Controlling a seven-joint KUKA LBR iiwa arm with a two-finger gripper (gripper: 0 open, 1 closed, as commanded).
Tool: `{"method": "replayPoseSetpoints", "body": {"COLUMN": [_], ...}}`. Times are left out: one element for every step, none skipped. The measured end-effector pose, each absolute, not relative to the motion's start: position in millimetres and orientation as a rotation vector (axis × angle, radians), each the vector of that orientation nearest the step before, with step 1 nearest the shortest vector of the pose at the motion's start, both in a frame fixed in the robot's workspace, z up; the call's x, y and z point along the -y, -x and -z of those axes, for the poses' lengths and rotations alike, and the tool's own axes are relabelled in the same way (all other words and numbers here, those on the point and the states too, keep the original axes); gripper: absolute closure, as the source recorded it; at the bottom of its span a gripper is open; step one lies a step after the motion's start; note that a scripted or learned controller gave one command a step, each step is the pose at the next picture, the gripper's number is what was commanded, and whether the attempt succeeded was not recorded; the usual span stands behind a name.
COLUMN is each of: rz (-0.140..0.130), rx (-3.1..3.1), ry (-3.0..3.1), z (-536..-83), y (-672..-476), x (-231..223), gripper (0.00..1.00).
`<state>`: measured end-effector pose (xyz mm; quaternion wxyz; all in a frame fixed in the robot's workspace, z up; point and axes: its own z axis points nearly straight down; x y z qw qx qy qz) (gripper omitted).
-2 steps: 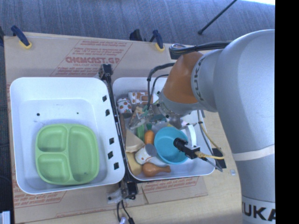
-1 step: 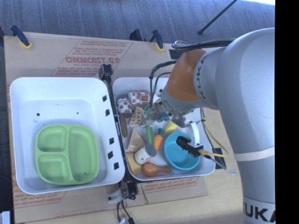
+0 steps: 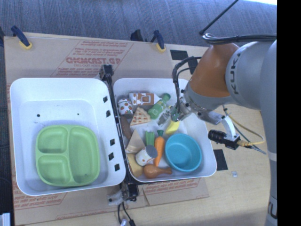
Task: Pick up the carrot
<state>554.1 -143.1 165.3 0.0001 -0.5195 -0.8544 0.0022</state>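
Note:
The carrot [image 3: 160, 149] is orange with a small green top. It lies lengthwise in the right bin [image 3: 207, 131], just left of a blue bowl [image 3: 182, 153]. My gripper [image 3: 171, 117] hangs low over the middle of that bin, a little above and to the right of the carrot's green end. It is right over a yellow toy piece [image 3: 172, 126]. The carrot is not in the gripper.
Around the carrot lie a green block [image 3: 149, 138], a drumstick [image 3: 156, 171], a wedge-shaped slice [image 3: 139, 117], a green bottle [image 3: 157, 108] and a brown-and-white carton [image 3: 142, 98]. The left bin [image 3: 28, 98] holds a green divided plate [image 3: 68, 154].

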Motion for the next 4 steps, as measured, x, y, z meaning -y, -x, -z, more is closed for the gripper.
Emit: {"method": "replayPoseSetpoints", "body": {"rz": [-0.007, 0.007, 0.002, -0.005], "rx": [2.682, 2.642, 2.646, 2.421], "ry": [1.632, 1.717, 1.692, 2.0], "z": [-164.3, -98.2, -105.9, -228.7], "y": [-553.7, -504.1, -503.6, -477.6], "x": [142.6, 127.7, 126.4, 92.0], "gripper": [0.0, 0.0, 1.0, 1.0]}}
